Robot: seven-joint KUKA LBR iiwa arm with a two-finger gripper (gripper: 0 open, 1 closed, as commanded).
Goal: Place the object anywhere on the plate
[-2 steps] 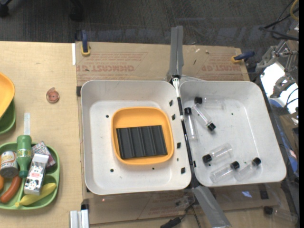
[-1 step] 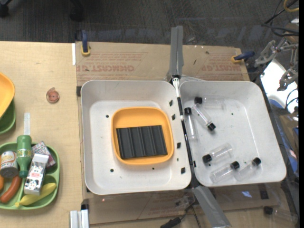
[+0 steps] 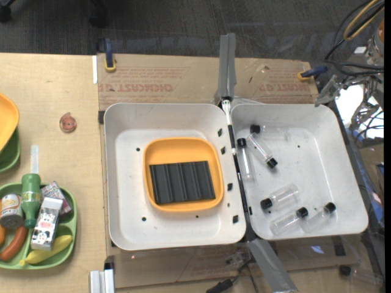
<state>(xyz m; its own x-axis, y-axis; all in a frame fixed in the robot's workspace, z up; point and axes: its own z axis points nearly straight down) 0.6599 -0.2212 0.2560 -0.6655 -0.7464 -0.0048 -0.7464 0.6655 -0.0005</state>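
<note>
Bins sit side by side on brown cardboard. The orange plate lies in the middle of the left bin. A dark grey ribbed slab rests flat on the plate, inside its rim and covering most of its lower half. Right of the plate, the right bin holds scattered clear vials with black caps: one lies tilted in the half nearer the plate, and others, such as one, lie lower. Well left of the plate, a green tray of toy food stands on the wooden table.
</note>
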